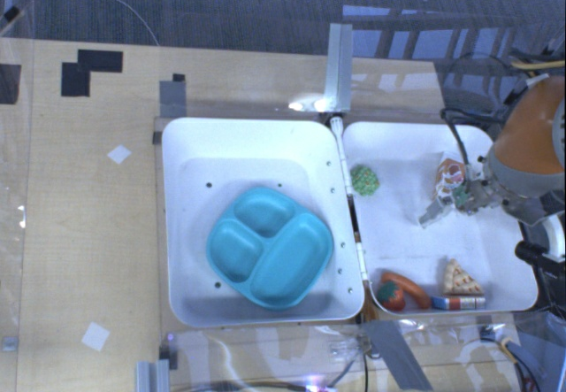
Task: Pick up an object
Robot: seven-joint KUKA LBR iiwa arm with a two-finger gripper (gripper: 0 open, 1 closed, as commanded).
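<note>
In the right bin (402, 231) the gripper (442, 204) hung low near the right wall, fingers' state impossible to tell (blurred). Pickable items sat apart: green ball (363, 179) far-left, pizza-slice toy (461, 278) and red-orange toy (400, 289) along the near wall. Blue divided plate (270, 246) occupied the left bin (190, 204).

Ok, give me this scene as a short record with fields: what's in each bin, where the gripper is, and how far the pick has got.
left bin: blue divided plate
right bin: green ball near the divider; orange-red toy, wedge-shaped toy and small tube along the near edge
gripper: over the right bin, far right side
fingers: state unclear
colourful item at the wrist: too blurred to identify
task status: nothing visibly held
</note>
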